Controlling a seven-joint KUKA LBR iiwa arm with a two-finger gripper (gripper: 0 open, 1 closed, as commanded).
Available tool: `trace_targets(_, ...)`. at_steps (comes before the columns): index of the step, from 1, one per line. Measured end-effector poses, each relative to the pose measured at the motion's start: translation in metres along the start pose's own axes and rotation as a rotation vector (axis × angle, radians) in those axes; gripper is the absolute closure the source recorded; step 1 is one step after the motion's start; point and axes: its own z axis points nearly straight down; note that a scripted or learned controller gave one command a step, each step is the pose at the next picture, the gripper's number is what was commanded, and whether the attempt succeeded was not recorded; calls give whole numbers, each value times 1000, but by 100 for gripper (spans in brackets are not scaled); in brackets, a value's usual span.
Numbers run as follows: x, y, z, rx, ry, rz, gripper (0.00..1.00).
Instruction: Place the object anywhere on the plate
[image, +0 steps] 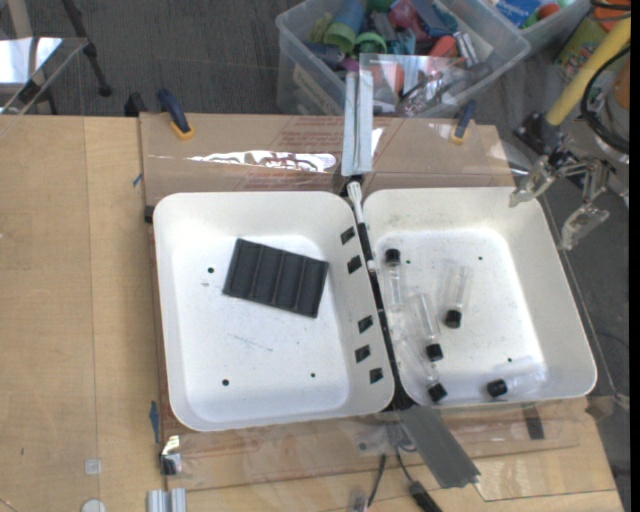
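Camera view: reddish print on the cardboard (300, 135) behind the bins is not legible.

Left bin (190, 390): 1 dark ribbed plate (276, 277), upper centre, tilted, w/ open floor on all sides.

Right bin (560, 340): clear vials (425, 320) lie scattered in the left and front part; we count 5 black caps. None is on the plate.

Pincer (555, 195), as far as we can tell: metal parts over the right bin's far right corner. We cannot tell its state.
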Motion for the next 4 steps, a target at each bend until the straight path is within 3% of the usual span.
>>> trace_targets(2,0,0,-13,0,-1,-376,0)
trace_targets(3,0,0,-13,-1,-1,-375,0)
trace_targets(4,0,0,-21,-1,-1,-564,0)
